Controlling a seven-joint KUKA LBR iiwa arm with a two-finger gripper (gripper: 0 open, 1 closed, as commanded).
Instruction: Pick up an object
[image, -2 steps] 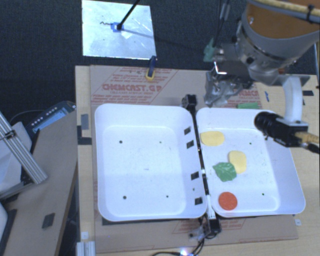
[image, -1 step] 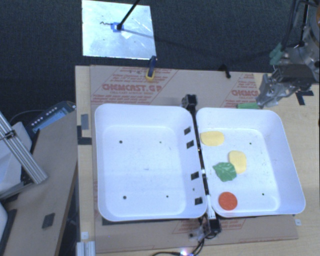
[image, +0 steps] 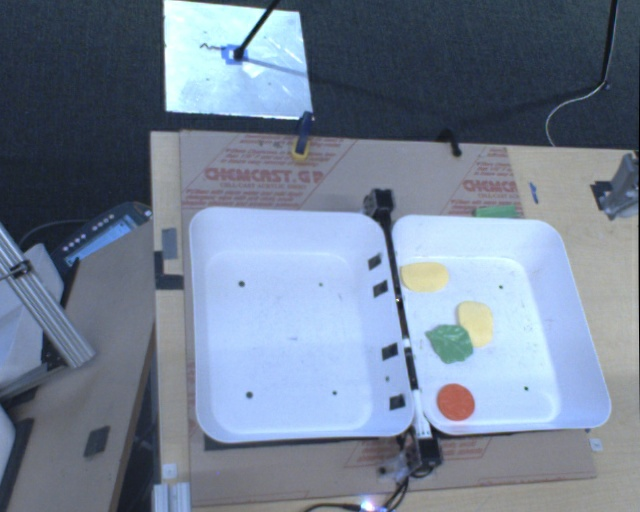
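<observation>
A: Status on the pick?

B: Not started, by the look of it. All four pieces lie in the right bin (image: 575, 300): yellow oval (image: 425, 277) near the top left, second yellow piece (image: 476, 322) mid-bin, green piece (image: 451, 343) touching its lower left side, orange disc (image: 456, 402) near the front wall. Nothing is lifted.

A: Gripper?

B: Can't tell its state from this shot, open or closed. Grey hardware (image: 618, 187) at the right edge; can't say what it is.

A: Left bin (image: 215, 300)?

B: Bare white floor with a few small dark dots. So everything's left: approach, close, lift.

A: Surface?

B: Both bins sit side by side on a printed cardboard sheet (image: 330, 175) over a wood bench (image: 165, 170), joined by a dark clip strip (image: 395, 320). Dark carpet (image: 80, 100) behind, with a shiny foil square (image: 236, 65) lying on it.

A: Easiest target?

B: Probably the orange disc, well apart from the others.
</observation>
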